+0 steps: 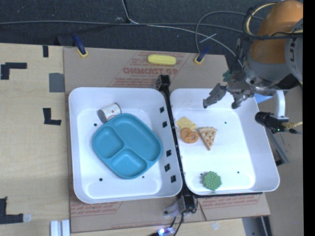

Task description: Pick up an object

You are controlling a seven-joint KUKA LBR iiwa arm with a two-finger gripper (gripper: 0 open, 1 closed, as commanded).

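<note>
My gripper (pixel 226 100) hangs over the far part of the right bin (pixel 256 156), fingers spread open with nothing between them. Below it in that bin lie a yellow cheese-like piece (pixel 185 123), an orange pretzel-like ring (pixel 189 136) and a pizza slice (pixel 208 137), close together near the bin's left side. A green broccoli-like piece (pixel 212 180) sits near the bin's front edge. The left bin (pixel 78 146) holds a blue divided plate (pixel 127 145) and a small white cup (pixel 109 112) lying on its side.
A yellow banana-shaped object (pixel 161 59) lies on the cardboard behind the bins. A black divider (pixel 170 132) runs between the two bins. Cables hang across the dark backdrop above. The arm's grey body and orange band (pixel 278 18) fill the upper right.
</note>
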